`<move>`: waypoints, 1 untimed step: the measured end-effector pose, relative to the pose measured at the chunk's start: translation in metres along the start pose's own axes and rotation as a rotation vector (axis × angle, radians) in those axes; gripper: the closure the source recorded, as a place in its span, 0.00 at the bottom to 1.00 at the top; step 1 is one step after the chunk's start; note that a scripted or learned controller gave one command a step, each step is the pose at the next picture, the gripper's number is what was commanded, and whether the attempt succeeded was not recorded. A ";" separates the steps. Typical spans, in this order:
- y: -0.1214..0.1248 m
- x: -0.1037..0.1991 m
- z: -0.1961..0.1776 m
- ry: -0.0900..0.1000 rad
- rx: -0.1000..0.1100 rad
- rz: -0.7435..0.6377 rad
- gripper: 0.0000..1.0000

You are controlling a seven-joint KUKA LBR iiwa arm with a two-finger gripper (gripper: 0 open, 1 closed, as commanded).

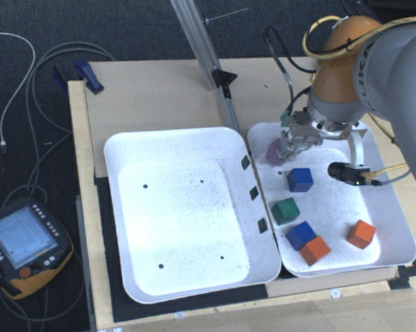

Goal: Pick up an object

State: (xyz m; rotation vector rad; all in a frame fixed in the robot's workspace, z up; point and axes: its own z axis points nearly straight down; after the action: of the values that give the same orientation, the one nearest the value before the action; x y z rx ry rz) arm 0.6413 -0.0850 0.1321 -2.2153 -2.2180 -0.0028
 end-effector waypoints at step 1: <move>0.000 0.000 0.000 0.000 0.001 0.000 0.00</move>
State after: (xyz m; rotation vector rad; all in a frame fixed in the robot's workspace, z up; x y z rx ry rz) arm 0.6411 -0.0851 0.1317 -2.2152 -2.2174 -0.0021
